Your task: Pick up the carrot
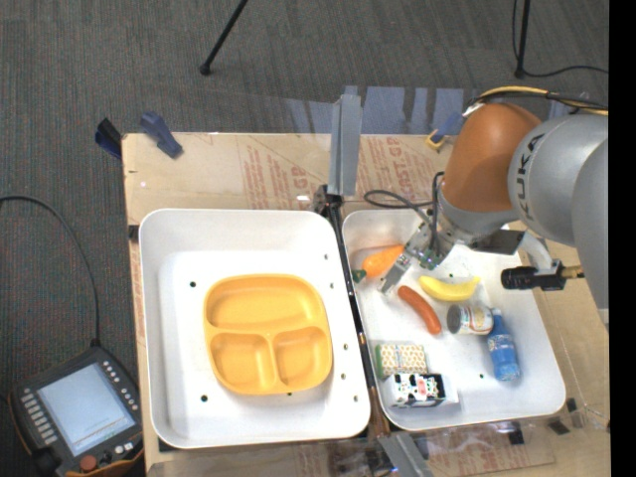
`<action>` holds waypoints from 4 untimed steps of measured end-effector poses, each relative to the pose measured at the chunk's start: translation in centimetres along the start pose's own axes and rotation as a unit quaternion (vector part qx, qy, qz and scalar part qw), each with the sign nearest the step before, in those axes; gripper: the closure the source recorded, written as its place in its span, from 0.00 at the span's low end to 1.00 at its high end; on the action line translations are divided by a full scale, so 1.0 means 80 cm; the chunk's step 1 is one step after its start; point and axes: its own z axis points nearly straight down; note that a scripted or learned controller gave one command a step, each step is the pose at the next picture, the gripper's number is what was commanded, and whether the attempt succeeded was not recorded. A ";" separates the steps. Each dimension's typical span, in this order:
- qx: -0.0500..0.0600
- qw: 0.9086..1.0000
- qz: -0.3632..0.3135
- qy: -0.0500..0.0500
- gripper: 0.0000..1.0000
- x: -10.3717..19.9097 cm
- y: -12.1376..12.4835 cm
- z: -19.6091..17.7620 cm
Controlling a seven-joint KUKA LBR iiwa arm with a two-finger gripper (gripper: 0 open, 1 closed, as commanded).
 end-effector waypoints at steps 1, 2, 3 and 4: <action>-0.001 1.000 0.003 0.000 1.00 -0.002 -0.001 -0.012; -0.001 1.000 0.003 0.000 0.00 -0.002 -0.001 -0.012; -0.003 1.000 0.006 -0.001 1.00 -0.004 -0.001 -0.024; -0.003 1.000 0.006 -0.001 0.00 -0.004 -0.001 -0.024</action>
